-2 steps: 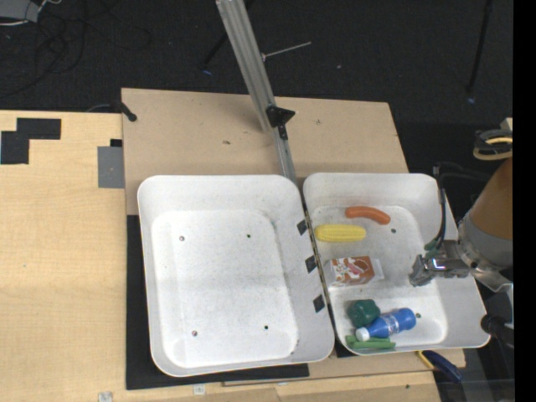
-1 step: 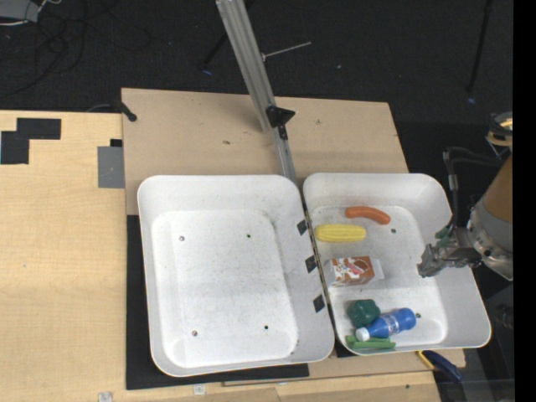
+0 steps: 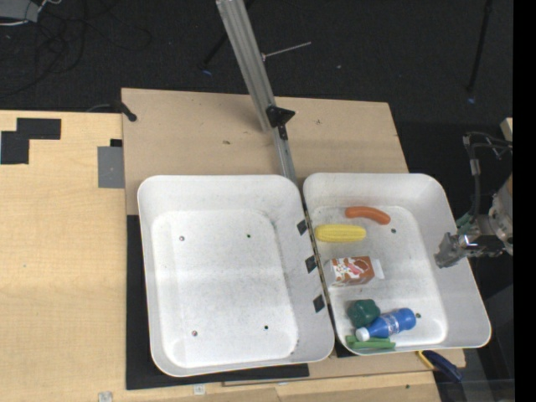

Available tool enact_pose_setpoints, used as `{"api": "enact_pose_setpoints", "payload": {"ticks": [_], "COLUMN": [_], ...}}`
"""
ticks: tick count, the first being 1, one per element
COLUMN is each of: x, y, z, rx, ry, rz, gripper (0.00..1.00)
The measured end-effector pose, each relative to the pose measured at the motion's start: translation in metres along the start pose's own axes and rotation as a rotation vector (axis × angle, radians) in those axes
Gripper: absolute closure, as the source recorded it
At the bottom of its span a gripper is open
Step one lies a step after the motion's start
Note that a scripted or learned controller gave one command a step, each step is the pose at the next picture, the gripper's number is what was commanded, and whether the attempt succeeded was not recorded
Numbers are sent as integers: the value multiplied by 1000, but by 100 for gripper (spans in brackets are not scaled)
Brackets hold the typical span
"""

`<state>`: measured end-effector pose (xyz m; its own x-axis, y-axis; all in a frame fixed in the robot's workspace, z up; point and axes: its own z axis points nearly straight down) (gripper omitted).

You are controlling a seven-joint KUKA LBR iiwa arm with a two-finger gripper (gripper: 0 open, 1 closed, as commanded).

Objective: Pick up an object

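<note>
Camera view from above the bench has two shallow white bins side by side: the left bin [image 3: 167, 224] and the right bin [image 3: 435, 224], which holds all the loose items. Within the right bin, an orange-red sausage-shaped toy [image 3: 368, 214] lies toward 11 o'clock, with a yellow corn cob [image 3: 340, 234] just below it, the two close but apart. Toward the bin's 9 o'clock sits a small red-and-white packet [image 3: 353, 270]. Down at 7 o'clock a dark green lump [image 3: 363, 311] touches a blue bottle with a white cap [image 3: 387, 324], which lies on its side, and a thin green strip [image 3: 374, 342] rests along the bottle's lower edge. The gripper [image 3: 452, 249] sits at the bin's 3 o'clock rim, well apart from every item, reaching in from the right; it is small and dark against the bin wall, so how far its jaws stand apart cannot be told, and nothing shows between them. A slanted metal rail [image 3: 251, 65] rises from the board at 12 o'clock.
</note>
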<state>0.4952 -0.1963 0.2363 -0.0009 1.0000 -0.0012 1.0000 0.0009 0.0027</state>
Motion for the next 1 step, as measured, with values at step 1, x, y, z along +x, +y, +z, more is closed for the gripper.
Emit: {"api": "enact_pose_setpoints", "payload": {"ticks": [1], "x": [49], "y": [-5], "z": [-1], "rx": [6], "ry": [4], "rz": [-2], "gripper": [100]}}
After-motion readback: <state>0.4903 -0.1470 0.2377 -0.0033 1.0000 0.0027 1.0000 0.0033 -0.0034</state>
